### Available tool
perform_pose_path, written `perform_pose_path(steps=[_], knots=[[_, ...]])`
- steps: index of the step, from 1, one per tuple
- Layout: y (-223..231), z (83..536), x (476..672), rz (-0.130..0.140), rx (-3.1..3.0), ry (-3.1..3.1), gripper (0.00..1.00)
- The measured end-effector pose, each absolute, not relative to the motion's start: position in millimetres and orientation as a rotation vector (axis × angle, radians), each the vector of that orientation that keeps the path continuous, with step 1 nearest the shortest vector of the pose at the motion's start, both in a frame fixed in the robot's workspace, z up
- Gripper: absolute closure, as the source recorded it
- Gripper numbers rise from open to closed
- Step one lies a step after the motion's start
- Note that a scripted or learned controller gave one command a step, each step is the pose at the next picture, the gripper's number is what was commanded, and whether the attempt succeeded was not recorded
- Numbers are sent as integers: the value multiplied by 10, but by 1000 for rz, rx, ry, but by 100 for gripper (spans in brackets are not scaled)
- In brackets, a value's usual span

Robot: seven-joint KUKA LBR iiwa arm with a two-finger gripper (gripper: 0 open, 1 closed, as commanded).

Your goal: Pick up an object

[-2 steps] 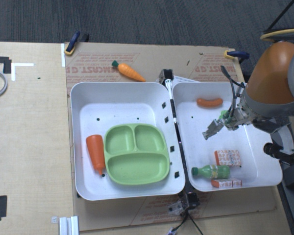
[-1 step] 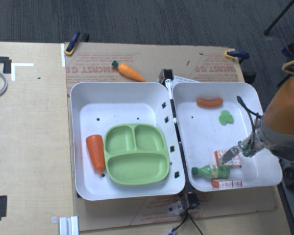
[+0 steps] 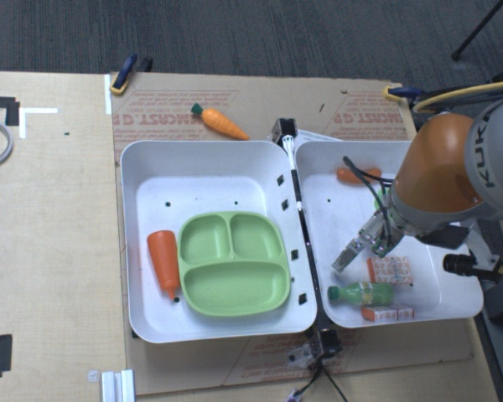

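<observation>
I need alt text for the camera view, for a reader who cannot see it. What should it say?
A grey robot arm with an orange band reaches from the right into the right white bin, its gripper above a green plastic bottle and small red-and-white packets. The left white bin holds a green divided plate and an orange cylinder; a toy carrot lies on cardboard behind.

From my remote station I log dark grey carpet floor (image 3: 260, 19) across the top of frame, pale wooden bench (image 3: 46, 258) at left, brown printed cardboard sheet (image 3: 260, 107) over it at centre, black tape marks (image 3: 0, 107) upper left, even overhead light.
</observation>
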State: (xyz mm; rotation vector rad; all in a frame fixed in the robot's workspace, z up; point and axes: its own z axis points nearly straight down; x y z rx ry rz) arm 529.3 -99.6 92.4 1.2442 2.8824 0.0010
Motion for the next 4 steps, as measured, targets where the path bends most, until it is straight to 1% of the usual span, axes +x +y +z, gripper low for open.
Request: perform_pose_path(steps=[1, 2, 3, 4], knots=[[-992, 926, 5838, 1, 1394, 2812, 0], [-1016, 923, 4777, 0, 1672, 2659, 0], [-1019, 1019, 4790, 2, 1674, 2655, 100], [-517, 2242, 4922, 1, 1985, 2432, 100]])
